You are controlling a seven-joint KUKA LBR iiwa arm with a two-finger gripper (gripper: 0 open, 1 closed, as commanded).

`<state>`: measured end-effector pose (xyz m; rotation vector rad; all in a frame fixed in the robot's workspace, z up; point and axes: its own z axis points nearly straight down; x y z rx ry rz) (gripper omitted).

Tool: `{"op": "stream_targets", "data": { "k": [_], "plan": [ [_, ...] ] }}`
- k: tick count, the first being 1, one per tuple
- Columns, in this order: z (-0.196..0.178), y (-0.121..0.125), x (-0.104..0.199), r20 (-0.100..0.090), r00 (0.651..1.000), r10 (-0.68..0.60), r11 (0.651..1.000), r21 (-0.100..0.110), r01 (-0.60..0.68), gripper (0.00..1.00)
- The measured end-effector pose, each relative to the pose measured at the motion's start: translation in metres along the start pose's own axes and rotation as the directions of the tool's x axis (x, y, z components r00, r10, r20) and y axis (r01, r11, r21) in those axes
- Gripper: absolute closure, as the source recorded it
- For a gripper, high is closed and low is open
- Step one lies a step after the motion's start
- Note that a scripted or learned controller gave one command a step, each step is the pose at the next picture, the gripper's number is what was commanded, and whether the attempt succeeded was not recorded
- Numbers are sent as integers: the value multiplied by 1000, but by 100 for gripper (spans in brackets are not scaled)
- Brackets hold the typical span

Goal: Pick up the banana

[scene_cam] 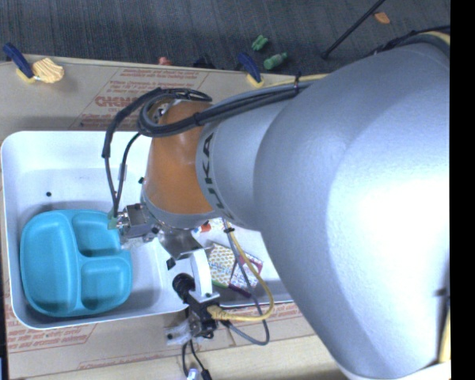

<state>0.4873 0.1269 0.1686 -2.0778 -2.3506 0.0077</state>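
Dark carpet runs beyond the bench's far edge. You've got a blue tray [75, 264] filling the left bin's [32, 157] near end, w/ bare white floor on its far side. Arm [317, 204] blocks everything right of the tray. Gripper state: can't tell. Banana's whereabouts: can't tell, likely hidden.

Blue divided tray [75, 264] in left white bin [32, 153]
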Motion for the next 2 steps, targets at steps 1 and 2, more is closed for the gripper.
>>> {"op": "stream_targets", "data": {
  "k": [1, 2],
  "plan": [
    [0, 0, -1, 1, 1000, 1, 1000, -1, -1, 0],
    [-159, 19, -97, 2, 999, -52, 999, -7, 52, 0]
  ]
}}
